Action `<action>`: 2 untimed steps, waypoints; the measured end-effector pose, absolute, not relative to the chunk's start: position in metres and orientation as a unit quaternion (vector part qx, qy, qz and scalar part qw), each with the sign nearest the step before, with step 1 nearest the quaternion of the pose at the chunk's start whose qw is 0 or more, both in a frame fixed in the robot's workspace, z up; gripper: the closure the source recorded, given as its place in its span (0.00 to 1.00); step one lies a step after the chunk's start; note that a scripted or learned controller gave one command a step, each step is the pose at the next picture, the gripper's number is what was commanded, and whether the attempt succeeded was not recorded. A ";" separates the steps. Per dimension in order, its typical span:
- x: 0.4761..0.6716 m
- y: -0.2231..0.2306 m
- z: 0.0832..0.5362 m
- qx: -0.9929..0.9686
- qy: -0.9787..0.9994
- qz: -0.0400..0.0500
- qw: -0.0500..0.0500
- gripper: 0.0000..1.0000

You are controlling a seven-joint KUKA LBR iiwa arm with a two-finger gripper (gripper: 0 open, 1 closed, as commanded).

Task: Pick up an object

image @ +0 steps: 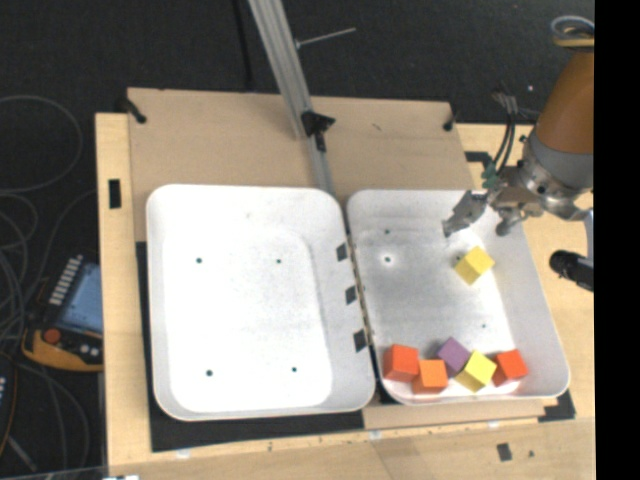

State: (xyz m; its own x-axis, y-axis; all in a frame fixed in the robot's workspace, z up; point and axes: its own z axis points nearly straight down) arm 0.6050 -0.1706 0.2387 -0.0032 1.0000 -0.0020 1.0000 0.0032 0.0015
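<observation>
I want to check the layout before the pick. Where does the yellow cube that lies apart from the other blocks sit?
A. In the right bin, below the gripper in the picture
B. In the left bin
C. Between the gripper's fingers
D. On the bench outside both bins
A: the lone yellow cube lies on the floor of the right bin, just below the gripper, whose open fingers are apart from it.

Wooden bench (230,138), two white bins (180,268)
</observation>
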 end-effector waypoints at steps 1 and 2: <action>0.571 -0.140 0.197 0.706 0.709 -0.001 -0.002 0.00; 0.591 -0.201 0.252 0.708 0.706 0.001 0.005 0.00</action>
